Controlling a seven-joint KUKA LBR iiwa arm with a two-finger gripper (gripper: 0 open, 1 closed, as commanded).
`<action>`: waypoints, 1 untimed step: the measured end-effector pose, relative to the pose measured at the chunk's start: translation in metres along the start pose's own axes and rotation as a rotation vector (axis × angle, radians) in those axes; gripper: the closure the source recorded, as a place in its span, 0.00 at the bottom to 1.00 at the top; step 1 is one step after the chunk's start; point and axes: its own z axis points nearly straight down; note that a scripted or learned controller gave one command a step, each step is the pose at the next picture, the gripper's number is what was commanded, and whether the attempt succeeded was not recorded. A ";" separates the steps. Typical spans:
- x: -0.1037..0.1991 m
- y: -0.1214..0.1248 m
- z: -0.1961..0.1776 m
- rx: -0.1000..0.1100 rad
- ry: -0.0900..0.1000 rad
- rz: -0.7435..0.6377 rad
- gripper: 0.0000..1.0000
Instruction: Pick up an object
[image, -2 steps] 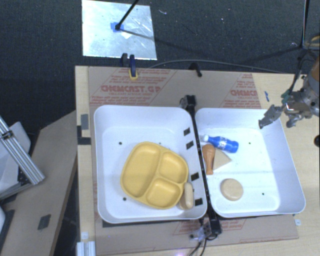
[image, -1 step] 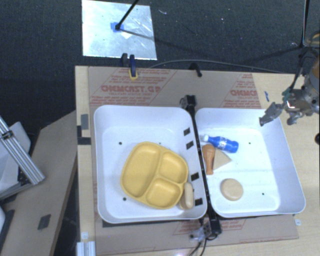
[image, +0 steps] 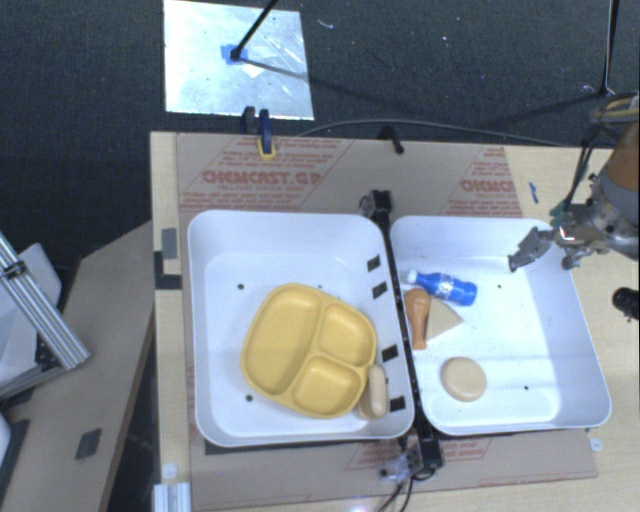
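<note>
My gripper (image: 547, 256) hangs over the far right corner of the right bin (image: 575, 330), open, with nothing between its fingers. Lower left of it in that bin lies a blue bottle with a white cap (image: 445, 288). An orange-brown cone-shaped piece (image: 417, 317) rests against the bin's left wall, touching a pale wedge (image: 445, 321). Toward the front lies a round tan disc (image: 464, 379). All of these are well apart from the gripper.
The left bin (image: 230, 260) holds a yellow compartment plate (image: 310, 350) and a small beige oval piece (image: 375, 391) at its front right. A black divider (image: 398, 320) runs between the bins. A cardboard sheet (image: 300, 165) lies under both.
</note>
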 end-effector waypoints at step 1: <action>0.003 0.005 0.043 -0.001 0.000 -0.001 0.00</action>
